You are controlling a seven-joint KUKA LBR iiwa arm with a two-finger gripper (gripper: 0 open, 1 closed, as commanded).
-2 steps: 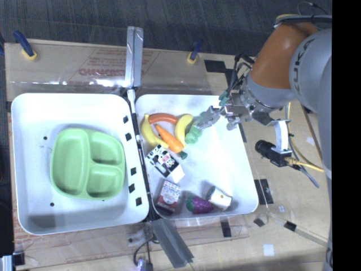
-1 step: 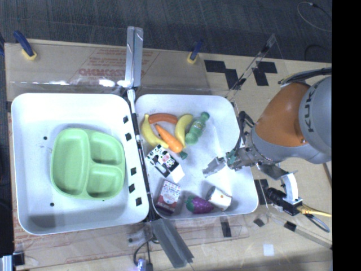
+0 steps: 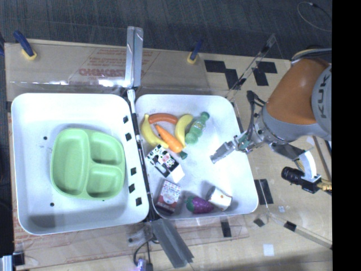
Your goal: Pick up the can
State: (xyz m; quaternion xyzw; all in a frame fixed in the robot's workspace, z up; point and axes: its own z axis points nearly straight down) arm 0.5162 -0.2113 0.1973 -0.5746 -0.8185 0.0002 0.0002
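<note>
The can (image 3: 169,195) is small, with a dark red and white label. It lies near the front edge of the right bin (image 3: 243,176), next to a purple eggplant (image 3: 197,205). My gripper (image 3: 221,152) hangs over the right side of that bin, up and to the right of the can and well apart from it. Nothing shows in the gripper. The grey arm with its orange band (image 3: 293,95) reaches in from the right.
The right bin also holds two bananas (image 3: 148,131), a carrot (image 3: 169,138), a sausage (image 3: 163,118), a green bottle (image 3: 196,129), a black-and-white patterned box (image 3: 163,158) and a white block (image 3: 220,197). A green divided plate (image 3: 87,162) sits in the left bin (image 3: 28,151).
</note>
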